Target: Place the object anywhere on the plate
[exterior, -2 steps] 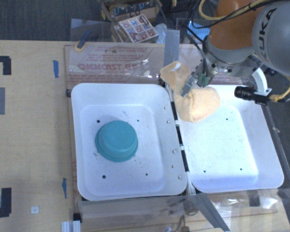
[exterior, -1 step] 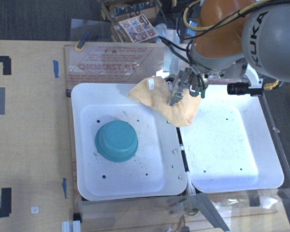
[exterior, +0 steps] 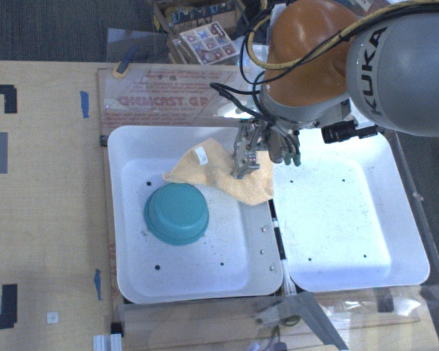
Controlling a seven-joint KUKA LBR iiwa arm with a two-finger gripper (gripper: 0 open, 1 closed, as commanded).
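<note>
The grey arm [exterior: 395, 64], with its orange band, reaches in from the right and covers the upper edge where the two bins meet. The right bin [exterior: 351, 218] is a broad white floor, its far-left corner shaded by the wrist. The left bin [exterior: 197, 269] has bare floor along its near edge and down its left wall; its far right quarter is taken up by a yellow cloth [exterior: 219, 170]. The cloth lies crumpled, a white tag showing near its top, and its right edge runs up to the wall between the bins. Just beside the cloth's lower left edge sits a teal plate [exterior: 177, 213], round and rather bowl-like, well clear of the bin's walls. The gripper [exterior: 243, 168] points down onto the cloth's right half, its fingertips touching or pressing the fabric; whether they are parted or pinched on it cannot be told.
</note>
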